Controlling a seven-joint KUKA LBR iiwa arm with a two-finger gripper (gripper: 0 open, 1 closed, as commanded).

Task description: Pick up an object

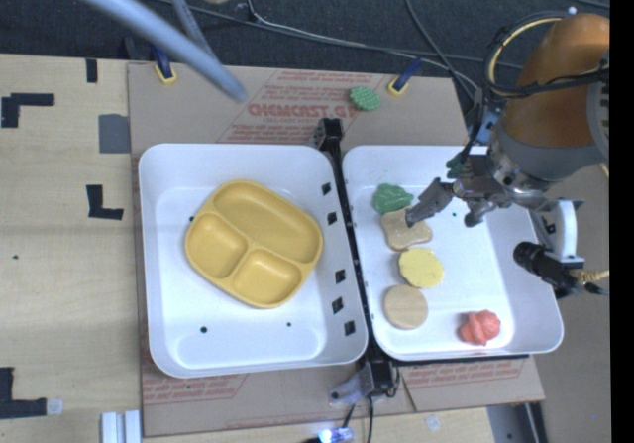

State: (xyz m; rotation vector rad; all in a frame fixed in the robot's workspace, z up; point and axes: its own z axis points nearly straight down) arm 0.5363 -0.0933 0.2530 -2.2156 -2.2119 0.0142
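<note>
We see the gripper [458, 205] low over the right bin [515, 337] with its two dark fingers spread apart and nothing between them, one tip reaching left toward the tan piece [404, 230] and the other sitting further right. That tan piece lies just left of the left fingertip, close to touching it, with the green piece [391, 198] just above it; we judge it the nearest thing to grasp. The yellow round piece [421, 268], tan disc [405, 306] and red piece [479, 327] lie further toward the bin's near edge, while the yellow divided tray [255, 243] sits in the left bin [168, 332]
</note>
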